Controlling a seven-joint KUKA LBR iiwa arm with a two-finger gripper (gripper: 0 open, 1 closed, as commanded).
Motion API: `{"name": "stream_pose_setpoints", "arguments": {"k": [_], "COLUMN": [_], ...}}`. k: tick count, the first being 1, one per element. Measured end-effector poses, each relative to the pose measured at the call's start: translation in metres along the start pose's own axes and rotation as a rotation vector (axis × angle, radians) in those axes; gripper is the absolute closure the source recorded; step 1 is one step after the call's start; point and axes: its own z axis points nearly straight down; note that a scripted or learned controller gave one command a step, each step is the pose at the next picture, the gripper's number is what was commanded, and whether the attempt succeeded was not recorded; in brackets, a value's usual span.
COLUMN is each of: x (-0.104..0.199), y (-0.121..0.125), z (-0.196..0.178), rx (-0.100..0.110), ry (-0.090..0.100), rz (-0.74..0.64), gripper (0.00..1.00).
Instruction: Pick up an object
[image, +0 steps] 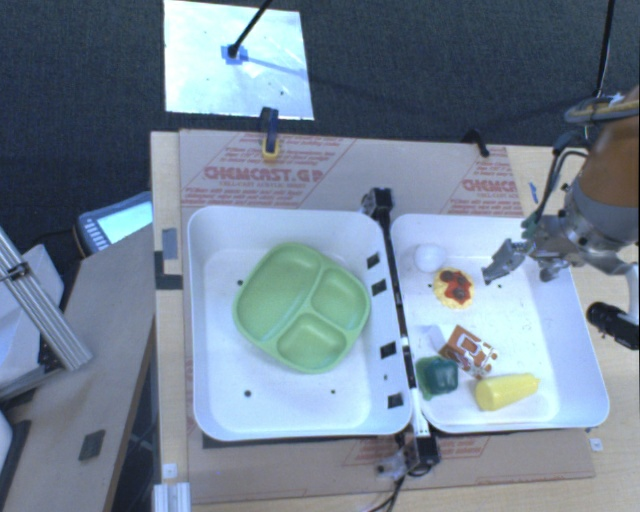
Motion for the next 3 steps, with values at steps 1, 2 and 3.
{"name": "stream_pose_setpoints", "arguments": {"k": [1,2,3], "x": [0.0,-0.007,0.0], "y": [0.002,0.003,0.001], "z": [-0.007,0.037,0.081], "rx": [-0.013,-0.011,-0.01], "ry": [-0.002,-0.002,-0.001], "rz": [-0.003,0.0,0.0], "gripper": [0.0,0.0,0.0]}}
